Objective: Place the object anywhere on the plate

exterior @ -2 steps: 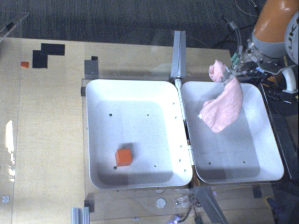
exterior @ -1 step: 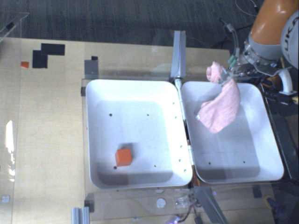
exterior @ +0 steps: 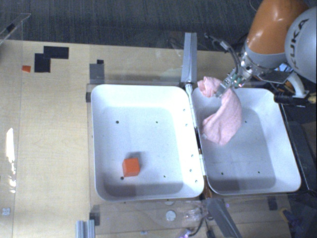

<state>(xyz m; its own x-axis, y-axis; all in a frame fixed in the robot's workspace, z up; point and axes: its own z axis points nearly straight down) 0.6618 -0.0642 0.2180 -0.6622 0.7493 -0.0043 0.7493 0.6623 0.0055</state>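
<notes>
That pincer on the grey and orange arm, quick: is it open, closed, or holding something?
Pincer: closed on the soft pink cloth, which hangs from it over the right white bin.

The arm (exterior: pixel 292 29) is grey with a rounded orange band, black KUKA lettering on its side and dark cables near the wrist.
</notes>
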